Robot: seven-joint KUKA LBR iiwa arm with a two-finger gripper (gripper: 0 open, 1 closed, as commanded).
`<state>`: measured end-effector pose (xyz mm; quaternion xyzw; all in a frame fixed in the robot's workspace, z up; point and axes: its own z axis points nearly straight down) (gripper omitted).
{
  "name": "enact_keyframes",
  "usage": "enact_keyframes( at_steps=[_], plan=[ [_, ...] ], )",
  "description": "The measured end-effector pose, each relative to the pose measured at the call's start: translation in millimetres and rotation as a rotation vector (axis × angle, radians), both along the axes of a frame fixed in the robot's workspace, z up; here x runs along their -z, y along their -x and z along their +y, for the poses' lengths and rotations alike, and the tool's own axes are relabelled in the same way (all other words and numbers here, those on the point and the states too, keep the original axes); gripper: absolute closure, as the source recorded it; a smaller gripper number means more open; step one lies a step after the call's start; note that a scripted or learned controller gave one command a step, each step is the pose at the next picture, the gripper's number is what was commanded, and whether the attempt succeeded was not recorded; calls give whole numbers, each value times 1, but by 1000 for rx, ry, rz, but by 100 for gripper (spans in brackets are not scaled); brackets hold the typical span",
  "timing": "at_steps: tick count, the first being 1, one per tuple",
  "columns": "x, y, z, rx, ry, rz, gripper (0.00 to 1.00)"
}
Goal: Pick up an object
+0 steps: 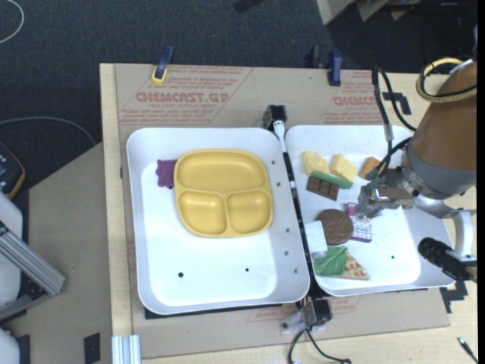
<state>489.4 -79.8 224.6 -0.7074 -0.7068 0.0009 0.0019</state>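
Nearest the camera in the right white bin (402, 275) lay a small green-and-orange toy pizza slice (341, 265), then a round brown toy cookie (334, 225), probably light, stiff plastic, best pinched across its edges. Two-finger gripper (367, 203) sat low just right of it; couldn't tell its finger state. Beyond: brown chocolate-bar block (323, 185) and yellow cheese wedges (331, 164), crowding the approach. Left bin (212, 283) held a yellow divided plastic tray (223, 191).
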Motion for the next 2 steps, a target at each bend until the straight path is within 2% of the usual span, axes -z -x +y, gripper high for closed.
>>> enact_keyframes(
  at_steps=[1,2],
  plan=[
    [10,-11,7,-2,1,-1,100],
    [9,-5,6,-1,-1,-1,100]
  ],
)
